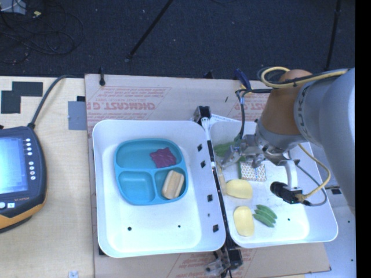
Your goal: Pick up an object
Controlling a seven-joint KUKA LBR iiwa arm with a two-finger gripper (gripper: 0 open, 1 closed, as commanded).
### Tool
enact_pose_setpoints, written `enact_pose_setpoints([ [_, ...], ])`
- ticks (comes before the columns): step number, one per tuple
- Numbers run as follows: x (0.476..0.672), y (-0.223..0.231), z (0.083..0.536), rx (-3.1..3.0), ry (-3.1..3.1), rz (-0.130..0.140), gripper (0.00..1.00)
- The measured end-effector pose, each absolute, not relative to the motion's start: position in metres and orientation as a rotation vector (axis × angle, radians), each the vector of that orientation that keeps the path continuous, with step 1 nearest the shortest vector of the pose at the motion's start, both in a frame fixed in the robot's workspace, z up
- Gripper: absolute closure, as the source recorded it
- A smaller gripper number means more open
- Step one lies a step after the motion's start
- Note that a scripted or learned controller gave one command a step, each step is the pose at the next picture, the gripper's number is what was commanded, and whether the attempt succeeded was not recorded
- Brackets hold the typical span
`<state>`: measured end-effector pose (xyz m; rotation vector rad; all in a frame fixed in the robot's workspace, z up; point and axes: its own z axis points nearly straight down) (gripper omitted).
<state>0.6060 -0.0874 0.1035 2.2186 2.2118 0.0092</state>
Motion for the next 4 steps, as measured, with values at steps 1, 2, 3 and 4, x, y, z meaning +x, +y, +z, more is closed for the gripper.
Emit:
enact_pose_setpoints([
  [1, 0.646, -0.084, 0.088, 2.219, 2.221, 0.002, 0.00],
  [2, 0.644, -0.115, 0.184, 2.221, 2.219, 0.001, 0.00],
  [3, 0.626, -0.117, 0.113, 2.220, 2.220, 0.000, 0.00],
  [4, 0.644, -0.098, 0.087, 2.221, 2.223, -0.001, 0.00],
])
